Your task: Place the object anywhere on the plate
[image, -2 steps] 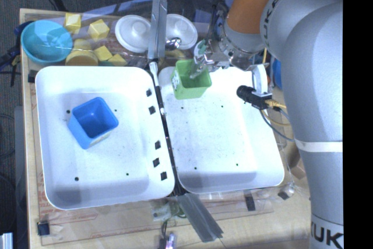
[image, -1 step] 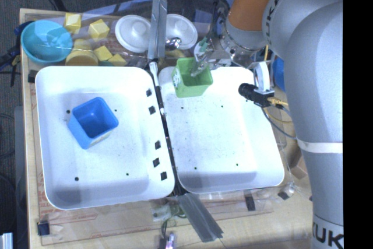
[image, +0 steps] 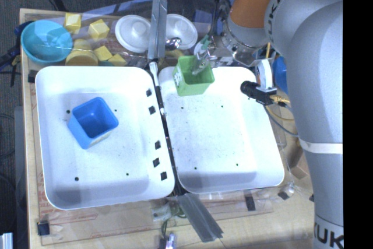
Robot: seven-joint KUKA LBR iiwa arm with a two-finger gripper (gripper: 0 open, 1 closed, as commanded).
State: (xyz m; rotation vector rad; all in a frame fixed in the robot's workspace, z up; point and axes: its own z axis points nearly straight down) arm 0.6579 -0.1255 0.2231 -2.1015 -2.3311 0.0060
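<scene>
A green square cup (image: 191, 80) is at the far left corner of the right bin (image: 233, 143), slightly tilted. My gripper (image: 201, 61) reaches down from the right onto the cup's far rim, and its fingers are shut on that wall. A blue square cup (image: 92, 121) rests in the left bin (image: 87, 178), left of centre. Two white round dishes (image: 133, 32) (image: 182, 29) sit on the bench just behind the bins.
Behind the left bin stand a light blue bowl (image: 45, 41) and several yellow blocks (image: 98, 28). A grey upright bar (image: 157, 26) rises between the two white dishes. The arm's large grey body (image: 309, 38) covers the right side.
</scene>
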